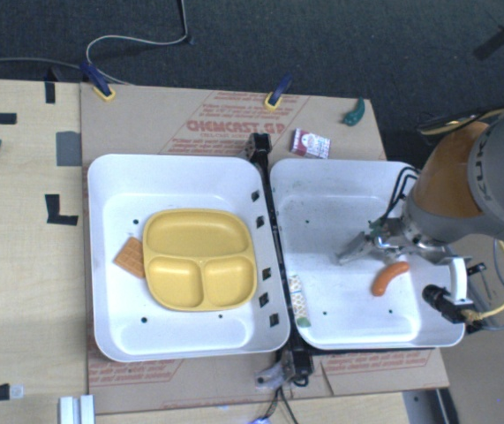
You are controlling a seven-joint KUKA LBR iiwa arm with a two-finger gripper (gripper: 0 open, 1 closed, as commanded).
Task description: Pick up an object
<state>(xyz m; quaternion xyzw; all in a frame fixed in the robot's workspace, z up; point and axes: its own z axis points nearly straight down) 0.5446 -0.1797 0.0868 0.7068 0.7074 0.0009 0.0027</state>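
1 hand [357,247] in right bin [322,325], fingers unclear; sausage [390,277] beside

Arm [472,184] entered from the right, grey housing with the orange band showing above the wrist. Wrist was bent down and leftward, pointing across toward the view's left. Tool [357,248] sat low at the end, its grey metal fingers [350,253] angled down-left; the spread between them could not be read.
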